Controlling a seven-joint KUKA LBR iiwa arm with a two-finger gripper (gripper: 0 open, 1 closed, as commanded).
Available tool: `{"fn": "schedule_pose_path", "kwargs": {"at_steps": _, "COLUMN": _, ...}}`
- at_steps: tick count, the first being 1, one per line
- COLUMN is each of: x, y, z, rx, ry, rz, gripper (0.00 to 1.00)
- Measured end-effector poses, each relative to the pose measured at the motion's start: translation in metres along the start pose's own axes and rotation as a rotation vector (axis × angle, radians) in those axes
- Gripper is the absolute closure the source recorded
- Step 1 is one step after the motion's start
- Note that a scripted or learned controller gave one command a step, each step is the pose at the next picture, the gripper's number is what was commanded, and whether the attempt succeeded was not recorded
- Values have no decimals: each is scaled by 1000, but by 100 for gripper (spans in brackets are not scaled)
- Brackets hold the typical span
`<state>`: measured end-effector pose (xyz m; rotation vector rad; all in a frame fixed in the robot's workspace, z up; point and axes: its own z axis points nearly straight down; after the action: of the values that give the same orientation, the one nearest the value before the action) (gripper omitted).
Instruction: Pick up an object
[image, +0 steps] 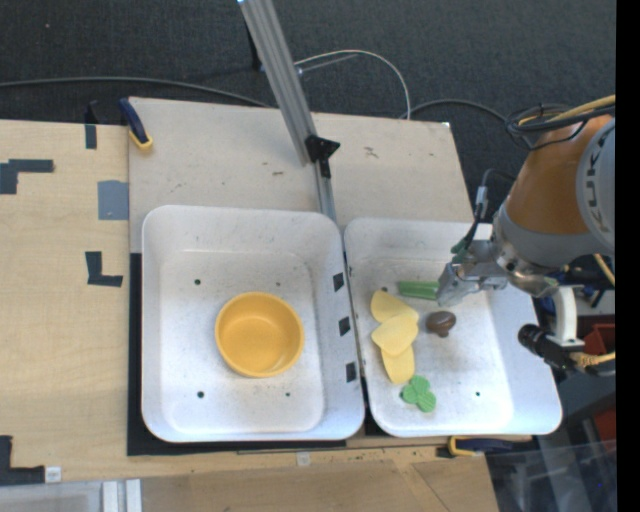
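Note:
In the right bin (520, 400) lie a green stick (417, 290), a small brown round piece (440, 322), several yellow heart-shaped pieces (394, 332) and a green clover-shaped piece (419, 394). My gripper (450, 290) hangs low over the right end of the green stick, just above the brown piece. The arm's grey and orange body comes in from the right. A yellow bowl (259, 333) sits in the left bin (180, 240).
A grey metal pole (290, 85) slants down from the top to the gap between the bins. A blue and yellow clamp (136, 124) sits at the bench's far left corner. Cables trail across the back right.

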<state>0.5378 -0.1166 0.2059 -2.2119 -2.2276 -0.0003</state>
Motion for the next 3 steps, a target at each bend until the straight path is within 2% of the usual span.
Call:
{"fn": "schedule_pose_path", "kwargs": {"at_steps": 2, "x": 86, "y": 27, "z": 6, "rx": 0, "ry": 0, "rz": 1, "gripper": 100}}
{"fn": "schedule_pose_path", "kwargs": {"at_steps": 3, "x": 133, "y": 48, "z": -10, "rx": -2, "ry": 0, "rz": 0, "gripper": 100}}
